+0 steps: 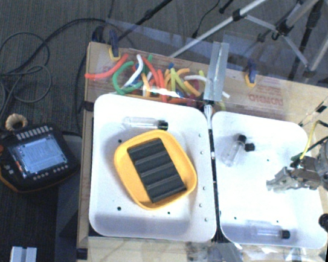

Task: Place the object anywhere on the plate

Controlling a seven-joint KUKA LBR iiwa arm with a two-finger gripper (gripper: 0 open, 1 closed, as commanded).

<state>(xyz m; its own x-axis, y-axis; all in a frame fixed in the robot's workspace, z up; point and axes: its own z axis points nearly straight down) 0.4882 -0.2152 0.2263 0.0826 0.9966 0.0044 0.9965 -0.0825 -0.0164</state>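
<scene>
Camera view, looking down at a slant on two white bins side by side. In the left bin [94, 208], a yellow plate [123, 165] set at a diagonal, bearing a black ribbed slab [157, 169] across most of its face. Just beyond the plate, toward the far wall, a clear tube with a black cap [146, 122], lying flat and apart from the plate's rim.

In the right bin [244, 206], a second clear black-capped tube [233, 147] near the far left corner, tilted, and a third [266, 232] lying flat along the near wall. Reaching in from the right over this bin, the gripper [279, 182], metal fingers pointing left and low over bare white floor. Nothing seen between them; whether spread or pressed together, impossible to tell at this angle.

Nearest tubes well apart from the gripper: one up and to its left, one below it by the near wall. Plate across the divider, farther left.

Behind the bins, a tangle of coloured cords [151, 76] on the bench. On the floor at left, a handheld control pendant [29, 156].
</scene>
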